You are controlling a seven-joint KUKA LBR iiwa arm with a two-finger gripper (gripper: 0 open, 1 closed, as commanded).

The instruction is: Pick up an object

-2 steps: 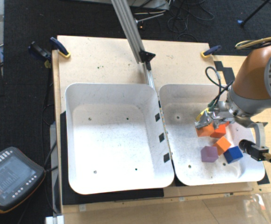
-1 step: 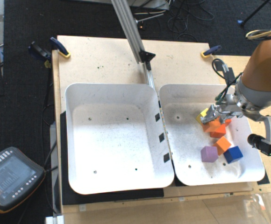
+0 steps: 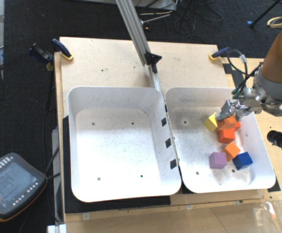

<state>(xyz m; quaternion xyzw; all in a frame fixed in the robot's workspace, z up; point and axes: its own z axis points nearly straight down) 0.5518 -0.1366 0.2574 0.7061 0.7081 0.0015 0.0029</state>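
Several small blocks lie in the right bin [image 3: 194, 178]: a yellow block [image 3: 210, 123], an orange-red block [image 3: 226, 133], a smaller orange block [image 3: 232, 150], a purple block [image 3: 218, 159] and a blue block [image 3: 242, 160]. My gripper [image 3: 227, 112] hangs low over the bin, just above the yellow and orange-red blocks at the upper end of the cluster. Its tips sit between those two blocks, and nothing is seen lifted.
The left bin [image 3: 82, 130] sits beside the right one, sharing a middle wall. A slanted metal rail [image 3: 133, 25] crosses the back of the bench. A pendant [image 3: 9, 183] lies at the lower left. Clamps [image 3: 63, 50] hold the board corners.
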